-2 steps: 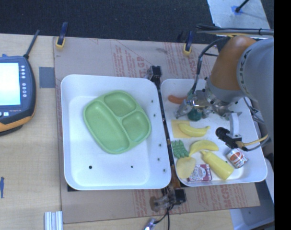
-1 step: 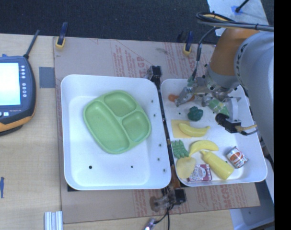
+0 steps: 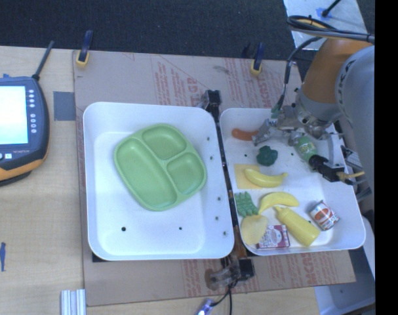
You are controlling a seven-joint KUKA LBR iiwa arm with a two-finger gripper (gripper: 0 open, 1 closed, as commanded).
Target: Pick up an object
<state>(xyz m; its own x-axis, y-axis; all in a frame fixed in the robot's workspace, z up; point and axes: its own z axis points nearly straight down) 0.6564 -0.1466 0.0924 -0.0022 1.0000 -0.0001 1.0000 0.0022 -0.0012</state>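
The arm (image 3: 336, 71) reaches in from the right, its orange band above the wrist; the hand (image 3: 280, 131) hangs low over the far part of the right bin (image 3: 356, 238), and whether it is open or closed cannot be told from this view; nothing can be seen gripped in it. Just beside the hand lie an orange-red sausage-like piece (image 3: 243, 134), a dark green broccoli-like piece (image 3: 267, 155) and a green bottle (image 3: 305, 147); nearer the front lie two bananas (image 3: 264, 176) (image 3: 277, 199), a yellow bottle (image 3: 296, 226), a small can (image 3: 322, 215) and a red and white box (image 3: 274, 237). The left bin (image 3: 100, 241) holds a green divided plate (image 3: 159, 166); a tablet-like controller (image 3: 15, 126) rests on the bench (image 3: 35, 241) at the left.
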